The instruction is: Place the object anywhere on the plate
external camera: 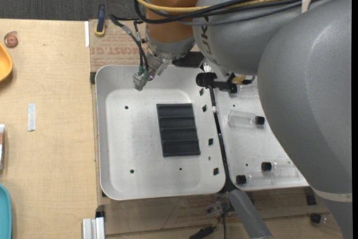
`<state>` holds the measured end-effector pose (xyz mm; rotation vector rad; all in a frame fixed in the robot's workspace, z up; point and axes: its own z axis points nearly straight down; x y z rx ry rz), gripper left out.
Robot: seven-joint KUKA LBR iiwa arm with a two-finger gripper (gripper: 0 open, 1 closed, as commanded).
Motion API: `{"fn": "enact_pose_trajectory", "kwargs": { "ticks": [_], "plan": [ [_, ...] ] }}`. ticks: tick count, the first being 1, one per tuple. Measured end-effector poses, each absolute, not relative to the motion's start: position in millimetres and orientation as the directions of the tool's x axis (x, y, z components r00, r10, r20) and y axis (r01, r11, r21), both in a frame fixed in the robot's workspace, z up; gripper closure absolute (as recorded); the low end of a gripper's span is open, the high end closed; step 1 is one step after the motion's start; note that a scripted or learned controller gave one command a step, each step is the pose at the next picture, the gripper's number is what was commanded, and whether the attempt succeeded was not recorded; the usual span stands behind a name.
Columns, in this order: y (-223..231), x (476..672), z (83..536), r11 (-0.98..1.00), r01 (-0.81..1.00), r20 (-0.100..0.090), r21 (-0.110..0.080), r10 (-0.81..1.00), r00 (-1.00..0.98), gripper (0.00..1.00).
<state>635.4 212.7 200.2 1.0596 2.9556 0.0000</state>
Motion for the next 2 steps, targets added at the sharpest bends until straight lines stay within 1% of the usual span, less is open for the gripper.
{"fn": "enact_pose_trajectory", "kwargs": {
  "ticks": [1, 2],
  "plan": [
    [216.0, 562.1, 198.8, 0.897, 0.442, 0.001, -0.001, 0.442, -0.897, 1.00],
    [227.1, 536.7, 101.3, 0.925, 0.380, 0.001, -0.002, 0.380, -0.925, 1.00]
  ]
}}
